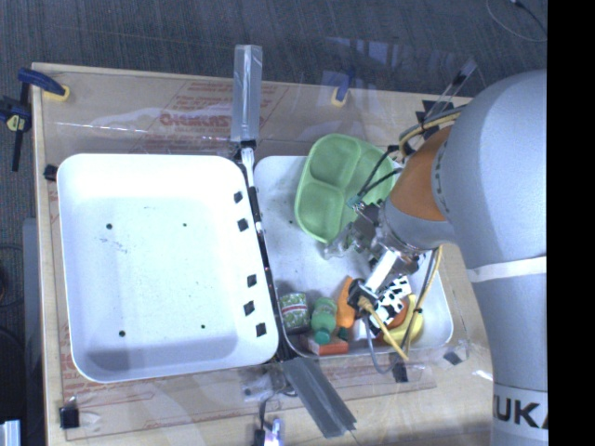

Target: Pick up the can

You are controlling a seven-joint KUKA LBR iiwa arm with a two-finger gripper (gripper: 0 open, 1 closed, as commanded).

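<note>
Small green-labelled can (294, 311) lies to the lower left of your gripper (358, 242), untouched at the right white bin's (279, 212) near-left corner, so the pick remains undone; gripper's state I cannot tell.

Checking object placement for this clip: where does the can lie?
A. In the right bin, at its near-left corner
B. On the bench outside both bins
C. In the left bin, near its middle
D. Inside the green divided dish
A. The can lies in the right bin, tucked in the near-left corner by the divider, beside a small green item; the green dish sits apart at the far end.
</note>
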